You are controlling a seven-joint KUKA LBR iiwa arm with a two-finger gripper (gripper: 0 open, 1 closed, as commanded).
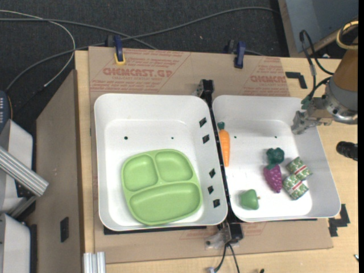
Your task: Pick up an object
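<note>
i watched the grey two-finger gripper point(305, 120) hang over the right white bin's point(257, 108) far rim, grip unreadable, and feared a miss: the purple toy grapes point(273, 177) touched the green wrapped packets point(297, 178).

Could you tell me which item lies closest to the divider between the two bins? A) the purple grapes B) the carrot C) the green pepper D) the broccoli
B: the carrot lies in the right bin along its left wall, right beside the divider, while the green pepper, grapes and broccoli sit farther right.
</note>
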